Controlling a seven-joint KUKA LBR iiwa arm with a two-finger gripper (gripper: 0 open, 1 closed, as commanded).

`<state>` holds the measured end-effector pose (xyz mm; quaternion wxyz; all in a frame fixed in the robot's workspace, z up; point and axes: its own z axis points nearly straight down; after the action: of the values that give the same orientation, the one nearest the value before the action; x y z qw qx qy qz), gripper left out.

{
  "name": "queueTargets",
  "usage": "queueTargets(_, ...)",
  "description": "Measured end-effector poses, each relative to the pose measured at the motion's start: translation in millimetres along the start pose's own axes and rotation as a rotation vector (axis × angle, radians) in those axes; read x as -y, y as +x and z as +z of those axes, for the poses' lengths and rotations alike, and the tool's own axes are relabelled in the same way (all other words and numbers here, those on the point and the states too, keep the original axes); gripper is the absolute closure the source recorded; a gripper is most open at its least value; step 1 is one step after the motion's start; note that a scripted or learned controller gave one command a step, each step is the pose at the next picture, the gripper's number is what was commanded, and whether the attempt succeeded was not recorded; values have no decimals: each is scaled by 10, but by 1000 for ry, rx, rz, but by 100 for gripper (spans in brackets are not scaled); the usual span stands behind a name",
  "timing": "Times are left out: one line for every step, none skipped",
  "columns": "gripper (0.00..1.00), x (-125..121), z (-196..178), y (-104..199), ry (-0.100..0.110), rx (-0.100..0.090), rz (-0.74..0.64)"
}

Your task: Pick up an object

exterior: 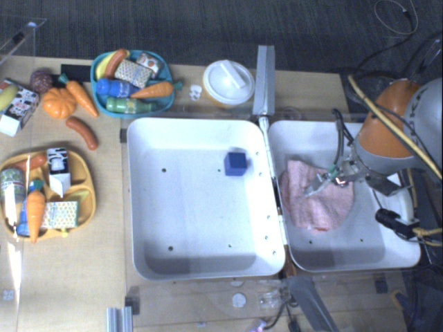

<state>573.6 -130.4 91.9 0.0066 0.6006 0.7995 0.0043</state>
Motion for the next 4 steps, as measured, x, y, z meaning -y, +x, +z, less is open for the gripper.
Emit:
queueTargets(0,-704,10,229,-3,1,-88)
queueTargets(0,37,-6,356,-1,0,-135)
queueTargets(0,-474,12,237,0,1,73)
queueTargets(0,-633,25,-565,2,3,97)
